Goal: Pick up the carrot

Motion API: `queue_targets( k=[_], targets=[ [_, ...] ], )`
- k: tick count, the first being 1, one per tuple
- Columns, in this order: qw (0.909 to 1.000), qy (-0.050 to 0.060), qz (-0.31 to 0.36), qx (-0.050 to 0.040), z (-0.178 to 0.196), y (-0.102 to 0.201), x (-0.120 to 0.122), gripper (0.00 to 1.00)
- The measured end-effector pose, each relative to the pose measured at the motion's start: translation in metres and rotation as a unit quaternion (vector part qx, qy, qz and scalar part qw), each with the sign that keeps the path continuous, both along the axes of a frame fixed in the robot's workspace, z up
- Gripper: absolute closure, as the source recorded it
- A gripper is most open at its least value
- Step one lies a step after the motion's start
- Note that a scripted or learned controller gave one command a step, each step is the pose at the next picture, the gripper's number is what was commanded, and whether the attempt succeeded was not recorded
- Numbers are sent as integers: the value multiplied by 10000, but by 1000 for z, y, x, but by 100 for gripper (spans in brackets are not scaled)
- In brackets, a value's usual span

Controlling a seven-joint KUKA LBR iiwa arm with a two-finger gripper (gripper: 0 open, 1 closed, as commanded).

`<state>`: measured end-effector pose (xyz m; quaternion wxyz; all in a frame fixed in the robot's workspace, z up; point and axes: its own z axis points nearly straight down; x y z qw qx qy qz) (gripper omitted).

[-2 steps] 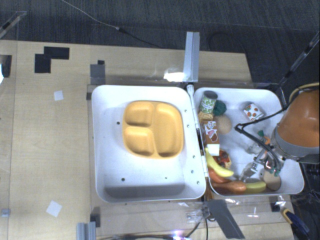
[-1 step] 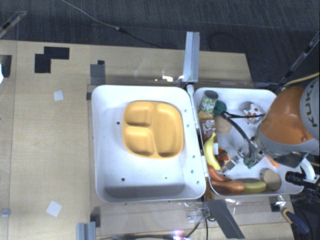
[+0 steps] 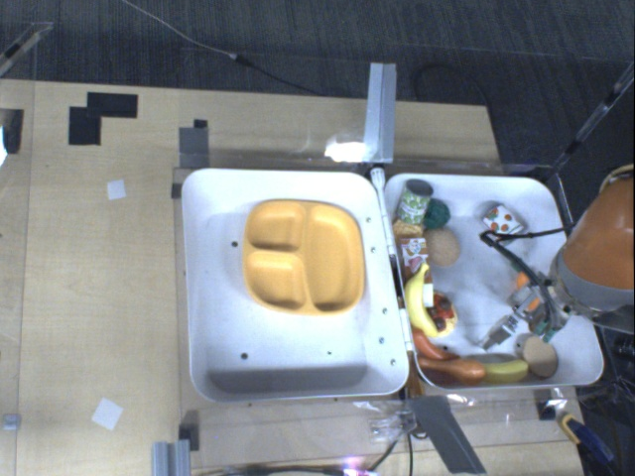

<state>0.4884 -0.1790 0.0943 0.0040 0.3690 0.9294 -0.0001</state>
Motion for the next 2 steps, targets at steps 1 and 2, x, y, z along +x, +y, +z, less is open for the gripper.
queue_targets(
  k=[1,2],
  targets=[
    [10000,-44,40,-9,12,2,4,100],
    [9948,-7,-1019,11,59,-5,18,100]
  ],
)
